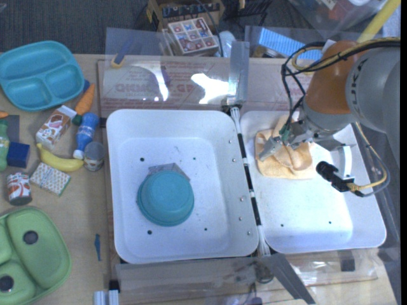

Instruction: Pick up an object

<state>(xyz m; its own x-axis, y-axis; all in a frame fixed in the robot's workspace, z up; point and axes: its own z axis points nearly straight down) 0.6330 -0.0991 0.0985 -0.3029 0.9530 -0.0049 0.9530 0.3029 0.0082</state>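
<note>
A crumpled yellow cloth lies in the back left part of the right bin. My gripper hangs right over the cloth, its fingers spread and their tips down at the fabric; nothing is visibly lifted between them. The grey arm with its orange band comes in from the upper right. An upturned teal bowl rests on a grey scrap in the middle of the left bin.
On the bench left of the bins lie a teal divided tray, a banana, a juice carton, a blue bottle and a green tray. A black plug on a yellow cable hangs over the right bin.
</note>
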